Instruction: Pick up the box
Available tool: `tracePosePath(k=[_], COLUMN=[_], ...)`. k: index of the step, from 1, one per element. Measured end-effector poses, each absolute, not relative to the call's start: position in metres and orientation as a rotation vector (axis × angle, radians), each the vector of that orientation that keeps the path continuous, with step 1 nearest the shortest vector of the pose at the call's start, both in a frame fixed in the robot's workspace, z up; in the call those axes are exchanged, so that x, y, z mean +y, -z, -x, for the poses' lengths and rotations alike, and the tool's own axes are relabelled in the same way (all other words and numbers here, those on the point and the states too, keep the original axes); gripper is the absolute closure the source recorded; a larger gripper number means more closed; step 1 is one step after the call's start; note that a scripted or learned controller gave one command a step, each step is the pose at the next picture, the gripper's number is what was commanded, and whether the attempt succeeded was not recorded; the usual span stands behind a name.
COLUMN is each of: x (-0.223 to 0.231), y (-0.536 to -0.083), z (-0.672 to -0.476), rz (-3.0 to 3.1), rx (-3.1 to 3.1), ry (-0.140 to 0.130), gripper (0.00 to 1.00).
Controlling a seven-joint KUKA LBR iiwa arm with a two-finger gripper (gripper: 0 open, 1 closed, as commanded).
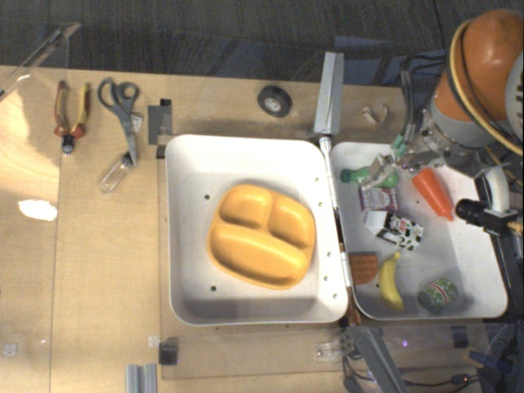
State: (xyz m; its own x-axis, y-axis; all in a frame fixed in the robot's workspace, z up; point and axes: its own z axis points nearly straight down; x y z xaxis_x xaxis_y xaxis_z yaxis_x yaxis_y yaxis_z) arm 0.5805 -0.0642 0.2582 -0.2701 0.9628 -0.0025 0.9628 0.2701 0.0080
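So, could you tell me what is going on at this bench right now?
A grey and orange robot arm reaches in from the right over the right bin, with its hand low near that bin's far left corner. The small box it should pick up lies apart from the hand, mid-bin, near a carrot and a banana. The left bin holds a large yellow loaf-shaped thing.

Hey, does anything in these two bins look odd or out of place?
Nothing looks spilled or broken. The right bin holds a loose jumble: carrot, banana, small patterned box. The left bin holds one yellow mould.
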Motion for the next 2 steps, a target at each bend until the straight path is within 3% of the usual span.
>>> tracePosePath(k=[1, 2], x=[-0.090, -0.100], y=[-0.159, -0.104], z=[-0.601, -0.634], rz=[-2.021, -1.975], rx=[2.402, 2.424], ry=[-0.003, -0.014], gripper=[0.00, 0.00])
